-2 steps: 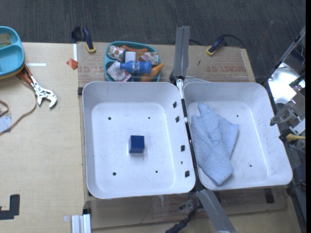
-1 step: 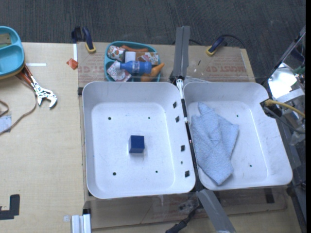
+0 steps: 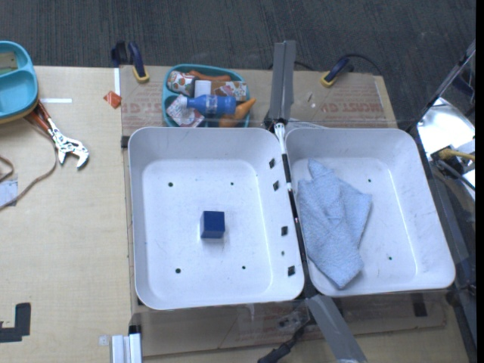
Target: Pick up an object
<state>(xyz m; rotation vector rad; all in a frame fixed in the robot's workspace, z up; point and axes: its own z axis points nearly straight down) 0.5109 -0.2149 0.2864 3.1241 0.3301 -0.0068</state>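
Plainly, the blue block (image 3: 213, 224) sat near the middle of the left bin (image 3: 151, 157), with the grey cloth (image 3: 333, 229) crumpled in the bin just beside it. I could not tell the gripper's state. A grab at the limp cloth might have pinched only a fold and slipped, while a slightly off-centre descent could have nudged the small block aside.

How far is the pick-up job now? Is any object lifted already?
Nothing looks done: the blue block lies on the floor of the left bin, and the grey cloth lies crumpled in the right bin. Nothing is in hand. The whole pick is left.
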